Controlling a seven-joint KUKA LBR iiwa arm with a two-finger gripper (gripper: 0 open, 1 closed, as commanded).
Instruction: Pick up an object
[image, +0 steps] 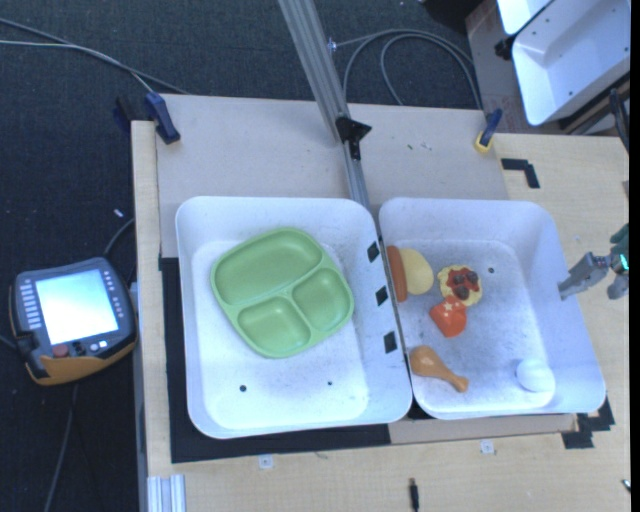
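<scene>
I see the gripper poking in at the far right edge, just outside the right bin's outer wall, above bare bench; nothing sits between its fingers, and whether they are spread or closed I cannot tell at this size. All the pickable stuff is in the right bin: a hot dog lying along the left wall, a pale yellow piece touching it, a yellow-and-red item just beside that, a red-orange pepper right below it, a drumstick near the front-left corner, and a white egg near the front-right corner, well apart from the rest. The bin wall stands between gripper and objects. The left bin holds a green divided plate, tilted in view. A metal pole runs down to the seam between bins. A teach pendant lies on the floor off the bench's left.
</scene>
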